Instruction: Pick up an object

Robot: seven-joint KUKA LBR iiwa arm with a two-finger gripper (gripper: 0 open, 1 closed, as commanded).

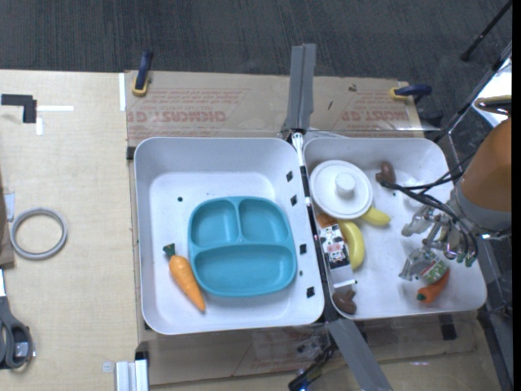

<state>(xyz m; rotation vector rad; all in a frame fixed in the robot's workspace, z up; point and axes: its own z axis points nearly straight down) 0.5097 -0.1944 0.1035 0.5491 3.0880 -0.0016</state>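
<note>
The claw hangs low at about four o'clock in the right bin, its metal fingers just above a small orange-red vegetable with a green end. Whether it is released or clenched I cannot tell, since the mechanism is a tangle of metal and wires at this size, and nothing can be made out between the fingers. My judgement is that the task is in its early part: the arm has reached a candidate, but no object is lifted clear, so the grasp and the raise remain to be done. The likeliest target lies at the bin's five o'clock corner, touching or nearly touching the claw. Counting the right bin: one white round lid with a knob at ten o'clock, two yellow bananas just below it, one small printed packet against the left wall, two brown lumps, one at twelve o'clock and one at seven o'clock, and the one orange-red vegetable. The left bin holds one blue divided plate in its centre and one orange carrot at eight o'clock beside it. On the table, well apart at nine o'clock, lies one grey ring.
</note>
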